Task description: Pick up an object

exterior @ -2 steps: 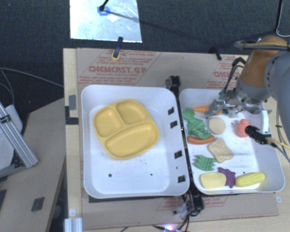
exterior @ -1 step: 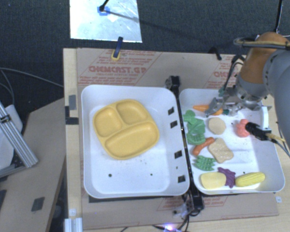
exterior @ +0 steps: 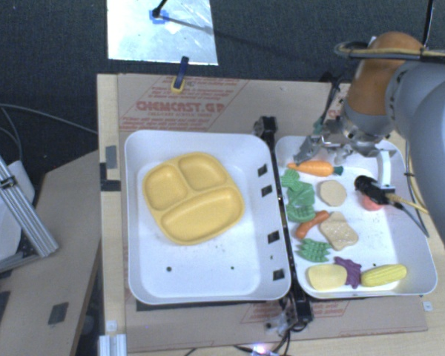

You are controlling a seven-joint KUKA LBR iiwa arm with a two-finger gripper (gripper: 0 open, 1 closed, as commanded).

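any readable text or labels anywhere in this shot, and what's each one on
"CHEMCAST GP", red print seen upside down on the brown protective sheet under the bins, above the left bin; the last letters are uncertain.
Smaller red print on the same sheet near the bottom edge, below the right bin: too blurred to read.
No text is legible on the yellow divided tray.

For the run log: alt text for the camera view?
The arm's tool hovers over the right bin near a toy carrot, among scattered toy foods. The left bin holds a yellow divided tray.
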